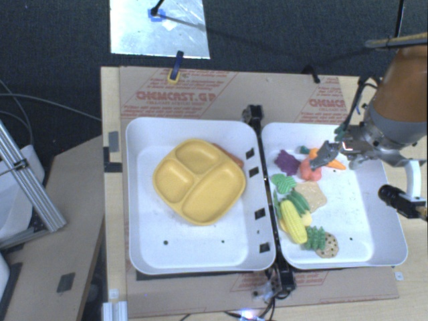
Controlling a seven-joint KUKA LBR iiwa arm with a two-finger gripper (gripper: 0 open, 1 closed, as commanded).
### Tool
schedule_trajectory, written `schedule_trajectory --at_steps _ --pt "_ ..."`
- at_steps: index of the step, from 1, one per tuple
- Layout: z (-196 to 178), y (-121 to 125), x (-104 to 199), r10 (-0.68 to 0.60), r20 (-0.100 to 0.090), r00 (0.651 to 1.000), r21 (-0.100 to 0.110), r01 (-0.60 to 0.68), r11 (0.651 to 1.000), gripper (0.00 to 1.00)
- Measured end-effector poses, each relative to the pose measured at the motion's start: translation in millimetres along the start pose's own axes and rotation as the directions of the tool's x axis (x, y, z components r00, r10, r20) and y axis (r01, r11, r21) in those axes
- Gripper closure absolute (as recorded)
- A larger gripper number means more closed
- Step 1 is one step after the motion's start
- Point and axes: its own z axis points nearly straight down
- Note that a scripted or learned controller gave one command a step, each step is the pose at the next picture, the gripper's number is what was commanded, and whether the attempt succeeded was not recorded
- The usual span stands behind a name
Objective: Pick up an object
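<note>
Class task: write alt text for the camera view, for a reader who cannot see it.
A grey robot arm's gripper hovers over toy food in the right white bin: an orange piece, a purple piece, corn and a cookie. The left bin holds a yellow divided plate.

The divided plate (199, 181) is plain yellow inside a white bin (144, 246). The other white bin (374, 239) holds yellow corn (293, 221), purple grapes (288, 161), and a brown speckled cookie (328, 247). The arm (401, 85) is orange and grey.
</note>
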Motion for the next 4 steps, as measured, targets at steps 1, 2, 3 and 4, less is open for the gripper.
schedule_trajectory --at_steps 1,2,3,4 --pt "168 46 15 -0.004 0.000 1.000 -0.003 0.004 1.000 0.00" --pt "58 -10 69 -0.006 -0.003 1.000 -0.004 0.006 1.000 0.00" --pt "53 -8 66 0.000 -0.001 1.000 -0.003 0.000 1.000 1.00" --pt "64 48 63 -0.003 0.000 1.000 -0.004 0.003 1.000 1.00"
